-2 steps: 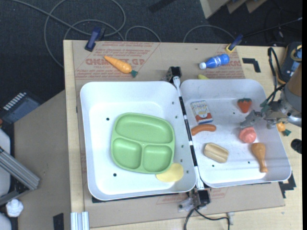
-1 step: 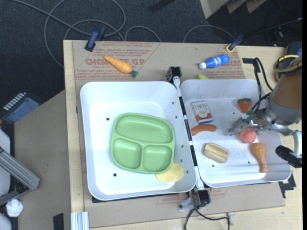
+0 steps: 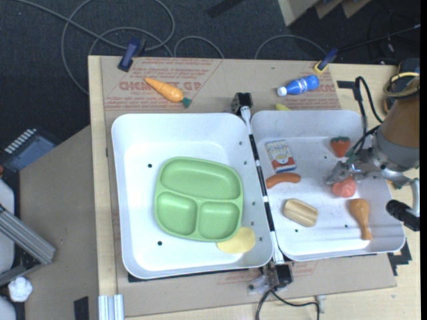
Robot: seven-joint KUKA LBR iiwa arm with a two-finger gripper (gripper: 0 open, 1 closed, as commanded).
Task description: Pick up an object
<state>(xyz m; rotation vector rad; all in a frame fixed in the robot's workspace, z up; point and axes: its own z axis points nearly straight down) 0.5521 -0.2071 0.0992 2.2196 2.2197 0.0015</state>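
The end effector (image 3: pixel 340 173) hangs low over the right bin (image 3: pixel 313 129), near that bin's 3 o'clock edge, with the arm coming in from the right. Whether its fingers are apart or together cannot be told; the metal tip is small and blurred against the white floor.

The nearest thing is a pink-red ball (image 3: pixel 344 188), which lies just at 6 o'clock from the tip, touching it or nearly so. It is round, so it has no long axis to line up with. A strawberry (image 3: pixel 340 145) sits near at 12 o'clock. A drumstick (image 3: pixel 361 217) lies farther off at about 5 o'clock, its long axis running roughly 11 to 5.

A sausage (image 3: pixel 283 178), a bun (image 3: pixel 300 212) and a carton (image 3: pixel 281 154) lie well apart toward 9 o'clock.

Judging from this, the ball is the likely target, and the move needs only a slight shift toward 6 o'clock before closing.
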